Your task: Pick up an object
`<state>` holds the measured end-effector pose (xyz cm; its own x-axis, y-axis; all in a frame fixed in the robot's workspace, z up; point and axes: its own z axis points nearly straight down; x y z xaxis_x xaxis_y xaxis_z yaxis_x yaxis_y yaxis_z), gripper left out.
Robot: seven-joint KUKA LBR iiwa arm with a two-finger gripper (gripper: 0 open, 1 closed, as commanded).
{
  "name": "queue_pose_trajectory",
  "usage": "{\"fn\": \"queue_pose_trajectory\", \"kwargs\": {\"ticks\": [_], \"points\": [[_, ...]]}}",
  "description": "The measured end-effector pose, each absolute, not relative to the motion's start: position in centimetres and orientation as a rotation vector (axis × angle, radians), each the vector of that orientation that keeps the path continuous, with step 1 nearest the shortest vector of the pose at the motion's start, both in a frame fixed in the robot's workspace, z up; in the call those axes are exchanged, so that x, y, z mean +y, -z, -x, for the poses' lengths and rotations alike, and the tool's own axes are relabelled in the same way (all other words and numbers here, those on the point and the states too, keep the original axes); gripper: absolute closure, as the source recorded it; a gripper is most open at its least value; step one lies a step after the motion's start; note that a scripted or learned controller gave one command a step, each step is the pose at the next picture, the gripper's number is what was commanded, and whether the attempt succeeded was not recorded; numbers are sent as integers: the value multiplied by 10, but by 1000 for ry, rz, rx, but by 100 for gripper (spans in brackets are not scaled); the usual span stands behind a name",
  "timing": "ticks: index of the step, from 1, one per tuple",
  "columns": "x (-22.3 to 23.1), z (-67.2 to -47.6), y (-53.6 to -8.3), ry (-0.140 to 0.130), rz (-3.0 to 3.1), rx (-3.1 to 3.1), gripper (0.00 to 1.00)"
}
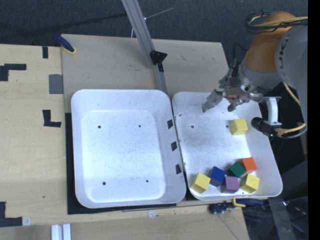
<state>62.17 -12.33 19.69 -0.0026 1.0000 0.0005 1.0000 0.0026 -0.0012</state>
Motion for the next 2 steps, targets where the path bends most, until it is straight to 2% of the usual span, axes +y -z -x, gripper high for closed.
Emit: {"fn": "queue_pose_trajectory", "kwargs": {"ticks": [1, 2], "points": [[-123, -622, -197, -1, 2218, -2224, 0], [-129, -616, -135, -9, 2217, -2219, 0]]}}
